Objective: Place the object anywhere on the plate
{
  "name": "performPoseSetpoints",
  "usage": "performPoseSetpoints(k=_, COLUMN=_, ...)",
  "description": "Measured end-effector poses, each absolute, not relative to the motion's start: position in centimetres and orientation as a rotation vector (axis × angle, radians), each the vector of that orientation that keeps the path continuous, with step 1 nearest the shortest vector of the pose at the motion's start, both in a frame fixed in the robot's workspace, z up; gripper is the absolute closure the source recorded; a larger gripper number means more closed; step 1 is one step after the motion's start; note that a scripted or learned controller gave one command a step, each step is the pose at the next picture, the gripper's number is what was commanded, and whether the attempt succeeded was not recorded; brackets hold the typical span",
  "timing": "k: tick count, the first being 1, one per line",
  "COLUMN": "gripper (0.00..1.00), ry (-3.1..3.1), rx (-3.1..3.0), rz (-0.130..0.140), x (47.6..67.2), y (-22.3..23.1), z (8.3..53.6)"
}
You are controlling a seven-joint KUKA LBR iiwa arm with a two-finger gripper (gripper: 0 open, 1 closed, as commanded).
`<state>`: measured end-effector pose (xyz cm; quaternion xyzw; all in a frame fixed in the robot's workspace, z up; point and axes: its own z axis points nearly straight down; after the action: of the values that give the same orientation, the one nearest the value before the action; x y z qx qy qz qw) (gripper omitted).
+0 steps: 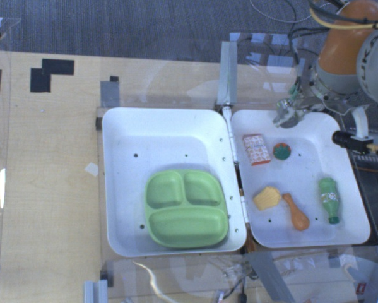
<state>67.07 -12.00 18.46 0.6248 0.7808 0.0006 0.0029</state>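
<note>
A: Describe the surface (43,188) and surroundings, nearest first.

B: The surface is light wood. At the near edge, grey metal brackets (94,289) and loose wires (230,289) sit just below the two bins. Farther back, black tape marks (50,73) lie on the left portion. A grey metal post (227,74) rises at the far end of the seam between the bins. Beyond the surface is dark grey carpet (144,11) with a thin cable loop (274,5) on it.

A: Arm pose?

B: The arm (359,43) enters at the upper right, orange band above the wrist. The gripper (289,113) points down-left over the far rim of the right bin (359,232). Whether the jaws are apart or together cannot be told; nothing is visibly between them.

A: Left bin (119,144) contents?

B: One green plate (185,208) with three compartments, in the near half, bare.

A: Right bin contents, near to far?

B: An orange spoon-shaped piece (296,212) near the front. Just left of it, a yellow ridged item (267,198), touching or nearly touching its handle. To the right, a green bottle (329,199) lying on its side. Farther back, a red-and-white patterned packet (256,149) by the left wall, and a small round green-and-red object (281,150) just beside it. All task candidates rest in the right bin, apart from the plate.
</note>
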Motion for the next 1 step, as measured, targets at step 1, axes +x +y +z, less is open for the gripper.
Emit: performPoseSetpoints(k=1, gripper=1.00, ry=2.644, rx=1.688, rz=0.004, x=62.63, y=-3.30, z=22.88)
